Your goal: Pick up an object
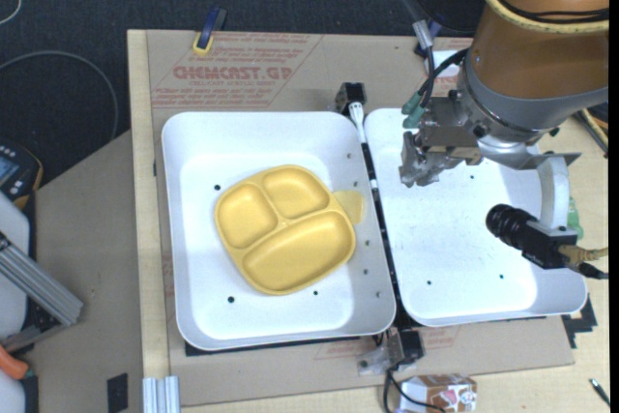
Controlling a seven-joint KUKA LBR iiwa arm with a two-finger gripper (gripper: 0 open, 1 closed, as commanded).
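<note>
A yellow divided plate (283,228) with three compartments lies in the middle of the left white bin (189,169), tilted a little, with a small yellow tab at its right edge. My gripper (426,165) hangs over the upper left part of the right white bin (455,295), close to the wall between the two bins. It is to the right of the plate and apart from it. Nothing shows between its fingers. The arm's large orange and grey body covers the right bin's far corner.
Both bins rest on a cardboard sheet (242,68) printed with red lettering. A blue and yellow clamp (206,32) sits at the sheet's far edge. Black clips (350,98) hold the bins together at the far and near ends of the seam.
</note>
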